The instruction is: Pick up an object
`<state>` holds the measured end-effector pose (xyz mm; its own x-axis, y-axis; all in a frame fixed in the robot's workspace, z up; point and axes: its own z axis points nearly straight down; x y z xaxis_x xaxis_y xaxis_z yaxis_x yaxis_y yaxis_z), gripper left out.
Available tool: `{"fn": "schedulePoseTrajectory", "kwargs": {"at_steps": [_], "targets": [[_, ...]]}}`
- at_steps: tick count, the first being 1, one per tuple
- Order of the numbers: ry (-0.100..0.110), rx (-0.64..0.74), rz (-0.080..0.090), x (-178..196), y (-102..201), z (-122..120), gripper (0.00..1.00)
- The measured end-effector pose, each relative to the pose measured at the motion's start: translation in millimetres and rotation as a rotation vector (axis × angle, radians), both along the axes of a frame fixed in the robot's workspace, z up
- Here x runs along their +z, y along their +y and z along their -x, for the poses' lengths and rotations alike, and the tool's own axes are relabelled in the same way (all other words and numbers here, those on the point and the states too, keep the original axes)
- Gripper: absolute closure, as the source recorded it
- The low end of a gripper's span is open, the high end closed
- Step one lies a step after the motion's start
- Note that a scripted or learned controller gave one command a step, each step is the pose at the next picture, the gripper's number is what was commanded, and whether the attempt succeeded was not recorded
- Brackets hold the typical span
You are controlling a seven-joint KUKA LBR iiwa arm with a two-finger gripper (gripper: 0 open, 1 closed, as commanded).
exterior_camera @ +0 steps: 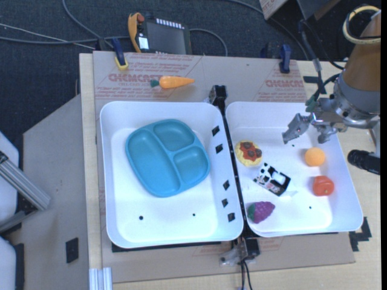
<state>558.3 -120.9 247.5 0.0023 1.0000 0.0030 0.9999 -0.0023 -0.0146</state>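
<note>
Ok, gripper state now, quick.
Gripper: open, holding nothing, above the right bin, up and left of the orange ball.

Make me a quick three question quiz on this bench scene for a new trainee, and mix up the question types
1. True or false: the blue divided plate lies in the right bin.
2. Multiple choice: which item lies outside both bins, on the cardboard behind them? A) the purple grapes B) the toy carrot C) the orange ball
3. Short answer: which object lies closest to the gripper?

Key
1. False. It lies in the left bin.
2. B.
3. The orange ball, just below the gripper in the camera view. The red tomato, the black and white toy and the small pizza lie farther off.
</note>
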Motion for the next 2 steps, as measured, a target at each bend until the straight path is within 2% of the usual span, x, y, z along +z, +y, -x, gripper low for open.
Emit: {"fn": "schedulePoseTrajectory", "kwargs": {"at_steps": [1, 2], "targets": [[-0.014, 0.003, 0.002, 7, 0, -2, 0.0], [-0.009, 0.002, 0.001, -36, 3, -6, 0.0]]}}
